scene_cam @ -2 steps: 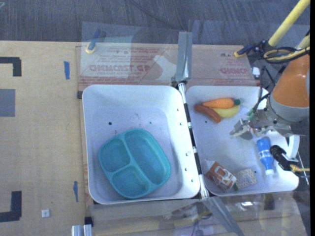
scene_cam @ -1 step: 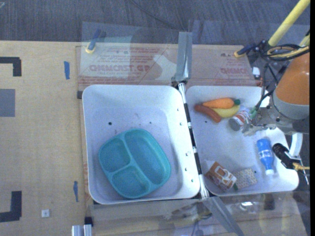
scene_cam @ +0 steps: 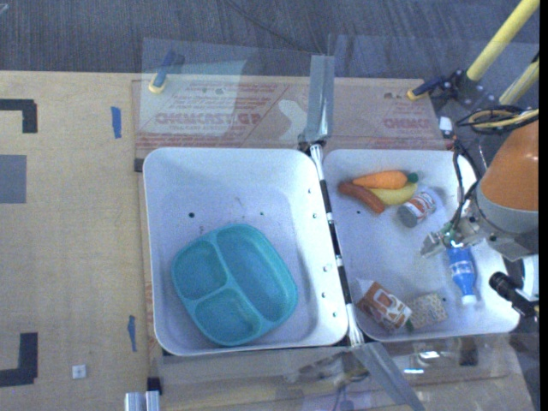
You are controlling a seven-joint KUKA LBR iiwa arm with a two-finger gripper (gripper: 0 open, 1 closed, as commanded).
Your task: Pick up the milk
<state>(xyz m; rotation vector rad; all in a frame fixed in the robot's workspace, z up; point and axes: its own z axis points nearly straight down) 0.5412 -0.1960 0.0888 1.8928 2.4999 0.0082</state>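
Partly hidden under the arm, the pincer point(scene_cam: 441, 242): state unclear; milk point(scene_cam: 386, 306) apart.

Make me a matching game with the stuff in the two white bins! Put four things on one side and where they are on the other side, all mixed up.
Things:
1. teal divided plate
2. carrot
3. milk carton
4. blue bottle

Places:
A. near the front edge of the right bin
B. alone in the left bin
C. at the back of the right bin, next to a yellow banana
D. on the right bin's right side, beside the gripper

Right pairs: 1-B, 2-C, 3-A, 4-D
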